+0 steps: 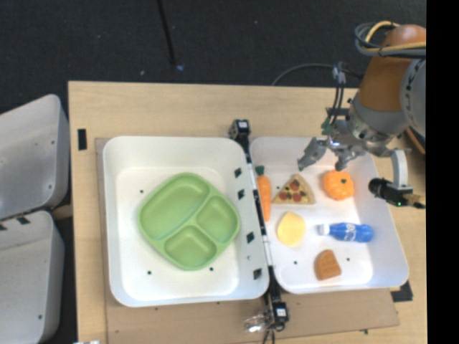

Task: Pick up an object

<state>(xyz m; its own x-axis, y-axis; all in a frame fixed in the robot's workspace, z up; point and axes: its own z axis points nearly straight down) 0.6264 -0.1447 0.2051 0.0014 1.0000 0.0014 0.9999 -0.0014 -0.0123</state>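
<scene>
On the wooden tabletop [86, 113] sit two shallow white bins side by side. One is the left bin [118, 278], which carries a single green divided plate [188, 221] with three compartments, lying near its middle. The other is the right bin [391, 267], which carries six loose items, one of each kind.

Taking the right bin as a clock face: one carrot [264, 196] lies along the wall at about 9 o'clock, pointing up and down the frame. One pizza slice [295, 191] rests just beside it, toward 10 o'clock. One small orange pumpkin [338, 185] sits at about 1 o'clock. One pale yellow round piece [290, 229], perhaps a lemon, though the view is too coarse to be sure, lies near the centre at about 8 o'clock. One blue bottle [348, 231] lies on its side at about 4 o'clock, cap end toward the yellow piece. One brown bread-like chunk [328, 264] rests at 6 o'clock.

One arm reaches in from 2 o'clock. Its gripper [326, 160] hovers at 12 o'clock over the right bin, the jaws spread apart with nothing between them, one finger near the pizza slice and the other just above the pumpkin.
</scene>
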